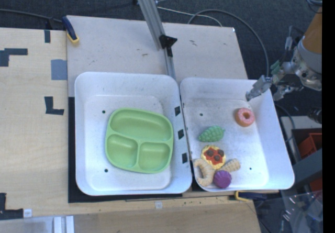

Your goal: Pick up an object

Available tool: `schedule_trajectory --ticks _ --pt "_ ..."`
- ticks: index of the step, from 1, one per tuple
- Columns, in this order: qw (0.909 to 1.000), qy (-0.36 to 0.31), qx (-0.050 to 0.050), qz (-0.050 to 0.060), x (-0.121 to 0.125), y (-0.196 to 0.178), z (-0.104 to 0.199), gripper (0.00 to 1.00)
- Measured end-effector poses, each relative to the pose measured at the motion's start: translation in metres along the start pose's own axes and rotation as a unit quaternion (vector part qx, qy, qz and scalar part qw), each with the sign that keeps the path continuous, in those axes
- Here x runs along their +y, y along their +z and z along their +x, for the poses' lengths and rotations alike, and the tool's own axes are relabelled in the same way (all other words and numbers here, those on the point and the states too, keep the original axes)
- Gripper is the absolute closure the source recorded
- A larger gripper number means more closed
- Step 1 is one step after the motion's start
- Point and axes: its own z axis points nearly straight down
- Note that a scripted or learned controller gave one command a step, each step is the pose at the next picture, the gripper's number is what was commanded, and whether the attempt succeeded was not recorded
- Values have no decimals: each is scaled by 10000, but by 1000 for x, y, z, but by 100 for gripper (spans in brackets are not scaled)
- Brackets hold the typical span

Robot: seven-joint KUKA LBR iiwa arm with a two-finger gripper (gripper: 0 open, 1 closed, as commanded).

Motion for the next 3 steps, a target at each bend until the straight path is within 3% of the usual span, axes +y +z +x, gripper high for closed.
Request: schedule_trajectory --ticks 1,3 --pt "10000 -2 0 0 0 0 0 0" --pt "10000 1 1 29 7 121 2 0"
